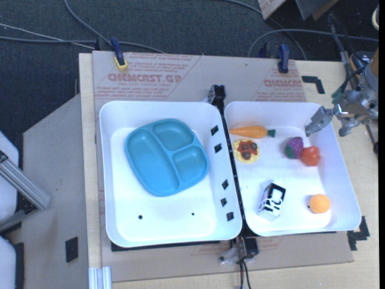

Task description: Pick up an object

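Setting: a pale wooden bench (pixel 180 254) on dark carpet, with a brown printed board under two shallow white bins held by blue clamps (pixel 118 52).
Right bin (pixel 343 173): holds all the small objects.
Carrot (pixel 248 132): orange, long and tapered, with a green tip at its right end; lies flat along the bin's far side, near the divider.
Pizza toy (pixel 246 150): small round yellow piece with red spots, just below the carrot.
Grapes (pixel 294 147): purple cluster with a touch of green, touching the red tomato (pixel 310 156) to its right.
Black-and-white carton (pixel 272 200): tilted, near the bin's front edge.
Orange ball (pixel 319 203): round, in the front right corner area, apart from the carton.
Left bin (pixel 114 191): carries a light blue divided plate (pixel 166 156) with three compartments.
Gripper (pixel 337 114): grey, over the right bin's far right corner, above and right of the tomato; nothing lies between its fingers, and how far the jaws stand apart cannot be told.
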`<state>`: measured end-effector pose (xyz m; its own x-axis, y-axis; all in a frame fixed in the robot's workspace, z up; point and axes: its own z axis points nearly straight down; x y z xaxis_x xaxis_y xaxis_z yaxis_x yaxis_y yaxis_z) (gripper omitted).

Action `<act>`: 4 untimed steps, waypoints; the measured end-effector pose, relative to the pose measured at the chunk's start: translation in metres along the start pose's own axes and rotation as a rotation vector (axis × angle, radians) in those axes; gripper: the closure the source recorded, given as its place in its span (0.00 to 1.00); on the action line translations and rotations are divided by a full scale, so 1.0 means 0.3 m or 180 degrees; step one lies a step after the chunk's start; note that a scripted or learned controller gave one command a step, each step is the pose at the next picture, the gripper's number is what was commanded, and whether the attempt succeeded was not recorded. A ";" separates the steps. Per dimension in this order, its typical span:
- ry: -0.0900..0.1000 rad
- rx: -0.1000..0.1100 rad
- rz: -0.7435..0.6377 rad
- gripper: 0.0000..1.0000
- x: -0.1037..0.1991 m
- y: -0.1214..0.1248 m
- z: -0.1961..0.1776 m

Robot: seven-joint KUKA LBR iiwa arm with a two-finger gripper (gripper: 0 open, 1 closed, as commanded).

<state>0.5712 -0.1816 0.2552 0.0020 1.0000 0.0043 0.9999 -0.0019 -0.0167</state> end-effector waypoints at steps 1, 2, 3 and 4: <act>-0.0008 -0.0033 -0.0009 0.00 0.002 0.006 -0.019; -0.0001 -0.0015 -0.0006 0.00 0.002 -0.022 0.153; 0.0000 -0.0016 -0.0009 0.00 0.003 0.002 0.317; -0.0006 -0.0026 -0.0003 0.00 -0.016 -0.018 0.478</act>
<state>0.5634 -0.1857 0.1120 0.0009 1.0000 0.0025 1.0000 -0.0009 -0.0085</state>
